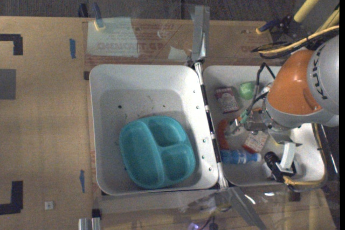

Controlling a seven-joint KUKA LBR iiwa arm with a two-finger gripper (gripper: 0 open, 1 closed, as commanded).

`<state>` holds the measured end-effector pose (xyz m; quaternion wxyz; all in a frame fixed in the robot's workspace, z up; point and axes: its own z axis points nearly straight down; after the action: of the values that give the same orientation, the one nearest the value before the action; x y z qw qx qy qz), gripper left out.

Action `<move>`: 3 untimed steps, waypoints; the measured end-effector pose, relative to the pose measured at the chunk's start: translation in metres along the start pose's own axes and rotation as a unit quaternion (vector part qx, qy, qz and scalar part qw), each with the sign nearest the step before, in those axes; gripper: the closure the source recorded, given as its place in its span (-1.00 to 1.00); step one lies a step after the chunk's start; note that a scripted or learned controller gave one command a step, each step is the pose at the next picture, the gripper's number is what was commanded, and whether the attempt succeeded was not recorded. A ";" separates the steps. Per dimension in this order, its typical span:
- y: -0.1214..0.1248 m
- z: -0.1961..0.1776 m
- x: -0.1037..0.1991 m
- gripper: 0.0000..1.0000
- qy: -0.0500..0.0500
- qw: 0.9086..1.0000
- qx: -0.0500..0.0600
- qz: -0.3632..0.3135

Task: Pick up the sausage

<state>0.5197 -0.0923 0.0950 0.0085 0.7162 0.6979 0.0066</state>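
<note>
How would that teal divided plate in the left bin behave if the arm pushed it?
The teal divided plate looks like rigid moulded plastic, so it would probably stay stiff. It lies flat and low in the left bin, so it would likely slide rather than tip. Its smooth rounded rim may be slippery to pinch.

Teal divided plate [157,152] in left bin [108,83], arm [302,89] low over cluttered right bin [318,167]

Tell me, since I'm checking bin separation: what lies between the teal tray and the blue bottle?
In the camera view, the bins' adjoining white walls lie between the teal tray and the blue bottle.
</note>
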 end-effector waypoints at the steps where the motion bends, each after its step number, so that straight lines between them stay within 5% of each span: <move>1: 0.003 -0.012 -0.005 1.00 -0.005 1.000 -0.005 0.003; 2: -0.011 -0.089 0.052 1.00 -0.002 0.976 0.011 0.216; 3: 0.060 -0.157 0.112 1.00 -0.002 0.965 0.011 0.262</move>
<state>0.5795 0.0181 0.2525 -0.0001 0.8739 0.4861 -0.0007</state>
